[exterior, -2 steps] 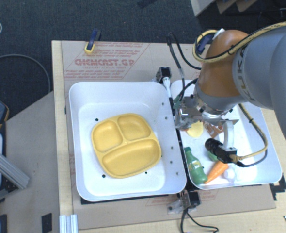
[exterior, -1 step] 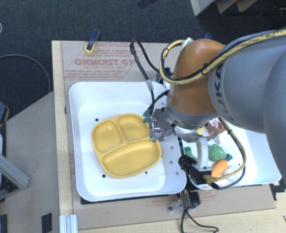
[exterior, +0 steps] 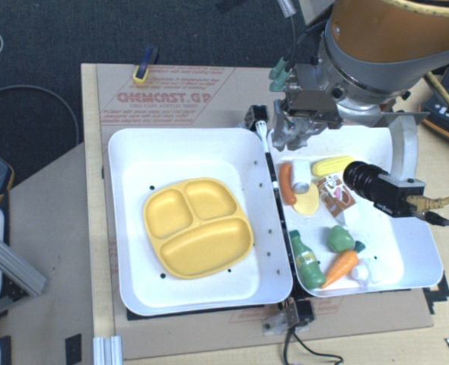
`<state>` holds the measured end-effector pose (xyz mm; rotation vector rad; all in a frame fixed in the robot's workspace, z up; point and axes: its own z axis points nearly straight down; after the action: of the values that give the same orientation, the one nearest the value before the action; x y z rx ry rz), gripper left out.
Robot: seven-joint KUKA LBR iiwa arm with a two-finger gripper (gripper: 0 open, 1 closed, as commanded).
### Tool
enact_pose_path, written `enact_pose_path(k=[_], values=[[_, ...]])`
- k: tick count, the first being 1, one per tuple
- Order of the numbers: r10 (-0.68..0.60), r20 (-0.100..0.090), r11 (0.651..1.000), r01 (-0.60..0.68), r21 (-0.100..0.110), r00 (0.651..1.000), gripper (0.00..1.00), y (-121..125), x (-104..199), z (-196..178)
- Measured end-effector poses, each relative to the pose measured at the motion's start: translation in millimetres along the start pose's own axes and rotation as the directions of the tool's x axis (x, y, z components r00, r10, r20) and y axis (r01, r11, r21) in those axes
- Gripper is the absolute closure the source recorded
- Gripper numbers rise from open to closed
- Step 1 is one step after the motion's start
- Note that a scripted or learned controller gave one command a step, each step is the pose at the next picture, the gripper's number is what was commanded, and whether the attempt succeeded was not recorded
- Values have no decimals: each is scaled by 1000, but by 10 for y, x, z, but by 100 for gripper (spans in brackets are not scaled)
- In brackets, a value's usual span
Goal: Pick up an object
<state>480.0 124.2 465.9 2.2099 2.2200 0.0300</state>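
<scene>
My gripper (exterior: 291, 137) hangs over the far left corner of the right bin (exterior: 418, 261), just above and behind an orange sausage (exterior: 286, 182). Nothing shows in its grasp. Below it in the right bin lie a yellow corn cob (exterior: 329, 166), a pale yellow disc (exterior: 307, 202), a brown snack packet (exterior: 336, 193), a green pepper (exterior: 340, 239), a carrot (exterior: 340, 268) and a green bottle (exterior: 307, 258). A small white object (exterior: 362, 274) rests by the carrot's tip.
The left bin (exterior: 125, 173) holds a yellow divided plate (exterior: 199, 225). A black camera-like unit (exterior: 378, 185) on the arm overhangs the right bin's middle. The rim between the bins (exterior: 274, 204) runs beside the sausage. A blue-and-yellow clip (exterior: 143, 67) lies on the cardboard behind.
</scene>
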Motion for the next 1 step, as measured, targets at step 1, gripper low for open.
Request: enact_pose_path(k=[1], values=[[9,12,999,-9,32,1000,100,225,-226,1227]])
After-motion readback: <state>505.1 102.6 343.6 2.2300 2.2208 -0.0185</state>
